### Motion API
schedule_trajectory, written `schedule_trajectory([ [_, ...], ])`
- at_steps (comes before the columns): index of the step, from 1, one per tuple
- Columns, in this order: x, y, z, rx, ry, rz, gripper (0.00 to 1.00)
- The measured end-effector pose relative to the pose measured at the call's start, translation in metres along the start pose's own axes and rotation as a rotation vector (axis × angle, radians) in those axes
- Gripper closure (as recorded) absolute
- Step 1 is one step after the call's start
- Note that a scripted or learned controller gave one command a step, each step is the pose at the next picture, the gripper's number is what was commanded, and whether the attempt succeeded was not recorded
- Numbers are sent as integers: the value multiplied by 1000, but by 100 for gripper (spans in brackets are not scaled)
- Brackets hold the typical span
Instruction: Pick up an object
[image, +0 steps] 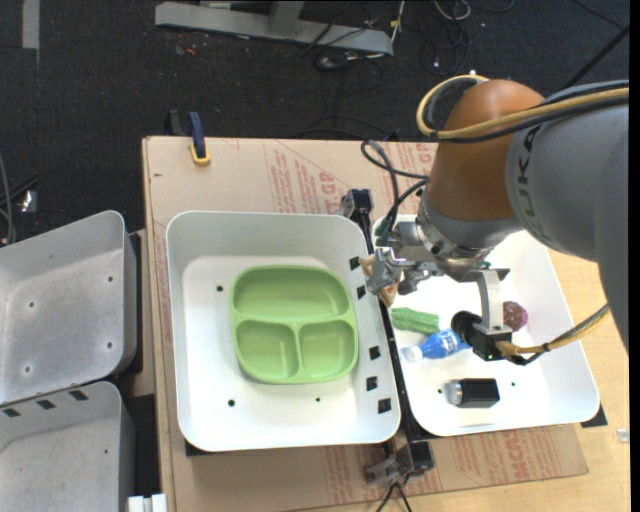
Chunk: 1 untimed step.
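Closest to you, the small black rectangular block (475, 392) lies lower right in the shallow white right-hand bin (565, 395), well clear of the walls. The gripper (386, 272) hovers mid-frame by that bin's left wall; can't tell if it's spread or closed. I'd centre over the block before dropping.

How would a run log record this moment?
gripper: over right bin, left edge | in it: green piece, blue bottle, purple ball, black block | left bin: green divided plate

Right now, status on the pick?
Gripper at the rim between bins, no object seen in it. Green piece, blue bottle, purple ball, black block lie in right bin. Green tray in left bin.
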<state>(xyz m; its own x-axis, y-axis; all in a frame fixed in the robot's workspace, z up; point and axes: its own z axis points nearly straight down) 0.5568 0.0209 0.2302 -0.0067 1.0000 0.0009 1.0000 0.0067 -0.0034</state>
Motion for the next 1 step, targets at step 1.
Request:
schedule_trajectory([
  [1, 55, -4, 10, -1, 0, 0, 100],
])
